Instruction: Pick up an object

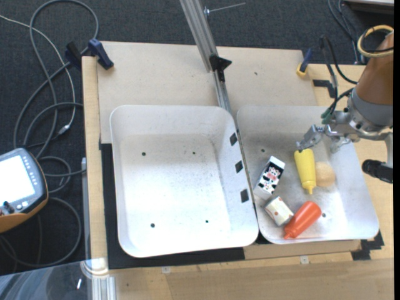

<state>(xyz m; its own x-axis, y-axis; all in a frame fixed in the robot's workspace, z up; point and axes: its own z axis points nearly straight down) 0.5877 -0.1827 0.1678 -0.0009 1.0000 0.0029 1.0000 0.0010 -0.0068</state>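
We see five objects in the right bin: one yellow bottle, one tan block, one orange carrot-shaped toy, one white cylinder, and one black-and-white printed box whose print we cannot read. The gripper hovers above the yellow bottle, grasping nothing.

Two shallow white plastic bins sit side by side, a left one and a right one. The right bin holds five objects: one yellow squeeze bottle, one orange carrot-shaped toy, one small black-and-white printed box, one white cylinder with a red-marked end, and one pale tan lump.
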